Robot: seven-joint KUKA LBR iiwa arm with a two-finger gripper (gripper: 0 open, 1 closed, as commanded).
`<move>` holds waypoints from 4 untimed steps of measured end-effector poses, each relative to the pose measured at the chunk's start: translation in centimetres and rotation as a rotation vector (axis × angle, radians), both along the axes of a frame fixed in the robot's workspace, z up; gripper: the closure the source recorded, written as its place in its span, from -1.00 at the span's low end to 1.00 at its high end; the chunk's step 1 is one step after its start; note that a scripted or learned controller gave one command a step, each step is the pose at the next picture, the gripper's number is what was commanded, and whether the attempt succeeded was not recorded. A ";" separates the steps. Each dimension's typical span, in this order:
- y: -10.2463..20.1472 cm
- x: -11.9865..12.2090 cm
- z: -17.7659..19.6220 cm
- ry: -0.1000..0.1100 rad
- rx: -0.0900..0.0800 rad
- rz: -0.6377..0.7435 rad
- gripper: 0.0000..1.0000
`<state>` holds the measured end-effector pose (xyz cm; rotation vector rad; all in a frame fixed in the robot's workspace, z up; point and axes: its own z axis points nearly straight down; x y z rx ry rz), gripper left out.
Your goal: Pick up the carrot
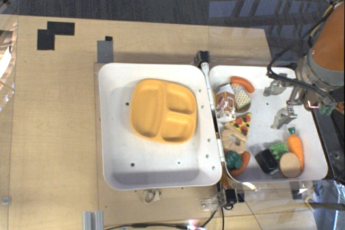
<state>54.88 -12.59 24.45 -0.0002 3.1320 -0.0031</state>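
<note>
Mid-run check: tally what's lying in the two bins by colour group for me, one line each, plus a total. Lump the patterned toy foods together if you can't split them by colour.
Yellow: 1, the divided plate
Orange: 1, the carrot
Green: 2, leafy piece, dark green piece
Black: 1, block
Beige: 1, egg-like ball
Patterned or mixed: 4, along the right bin's left side
Total: 10, roughly; that cluster overlaps.

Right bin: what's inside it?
In the right bin: the carrot, toy foods along its left side, a green piece, a black block and a beige ball. Whatever lies under the pile is covered.

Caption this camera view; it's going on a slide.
Gripper hovers above the carrot in the right bin; yellow tray sits left.
</note>
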 end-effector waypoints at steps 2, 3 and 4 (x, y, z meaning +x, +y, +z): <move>-8.0 -3.3 -12.9 0.004 -0.001 0.406 -1.00; -7.9 -4.2 -15.5 -0.006 -0.008 0.594 -1.00; -7.9 -4.2 -15.5 -0.005 -0.009 0.595 -1.00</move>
